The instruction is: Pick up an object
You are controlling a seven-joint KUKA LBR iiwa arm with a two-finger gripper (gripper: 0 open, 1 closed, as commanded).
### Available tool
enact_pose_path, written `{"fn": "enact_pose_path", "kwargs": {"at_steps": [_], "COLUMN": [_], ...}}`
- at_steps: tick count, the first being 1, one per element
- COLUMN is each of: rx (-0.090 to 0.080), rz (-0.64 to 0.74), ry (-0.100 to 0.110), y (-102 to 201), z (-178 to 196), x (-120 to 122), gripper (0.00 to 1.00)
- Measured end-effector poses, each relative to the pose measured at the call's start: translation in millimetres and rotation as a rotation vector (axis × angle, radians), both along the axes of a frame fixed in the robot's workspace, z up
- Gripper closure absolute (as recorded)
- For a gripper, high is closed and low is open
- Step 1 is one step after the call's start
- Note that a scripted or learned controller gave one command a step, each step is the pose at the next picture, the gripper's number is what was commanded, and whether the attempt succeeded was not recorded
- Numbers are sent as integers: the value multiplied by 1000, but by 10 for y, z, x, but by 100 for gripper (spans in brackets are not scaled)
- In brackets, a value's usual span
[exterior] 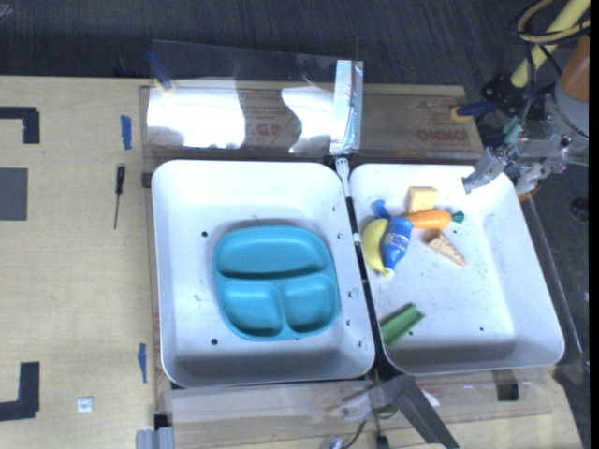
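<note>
While the gripper [487, 171] sits at the upper right corner of the right bin [524, 340], just over the rim, nothing is visible between its fingers — whether the jaws are open or closed cannot be determined, since the fingertips are too small and blurred. The arm [562, 110] enters from the right edge of the frame, above that corner.

All loose objects lie in the upper left part of the right bin, well apart from the gripper:
- a yellow block [422, 198] near the bin's top wall;
- an orange carrot [432, 219] directly below the block, touching or nearly touching it;
- a tan wedge [446, 249] below the carrot;
- a blue-and-white bottle [396, 239] left of the carrot;
- a yellow banana [375, 244] against the bin's left wall, beside the bottle;
- a green piece [401, 323] lower down, near the bin's left wall — apart from the cluster.

The left bin [178, 251], adjoining the right bin, holds a blue divided tray [276, 281].
</note>
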State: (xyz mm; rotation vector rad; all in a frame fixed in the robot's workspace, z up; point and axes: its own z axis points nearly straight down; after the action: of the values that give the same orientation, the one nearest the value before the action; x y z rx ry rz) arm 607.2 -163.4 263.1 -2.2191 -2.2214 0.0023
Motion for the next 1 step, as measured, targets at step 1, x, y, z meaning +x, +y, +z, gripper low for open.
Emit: {"fn": "enact_pose_path", "kwargs": {"at_steps": [1], "rx": [3], "rz": [67], "ry": [6], "y": [587], "z": [-779], "x": [140], "gripper": [0]}}
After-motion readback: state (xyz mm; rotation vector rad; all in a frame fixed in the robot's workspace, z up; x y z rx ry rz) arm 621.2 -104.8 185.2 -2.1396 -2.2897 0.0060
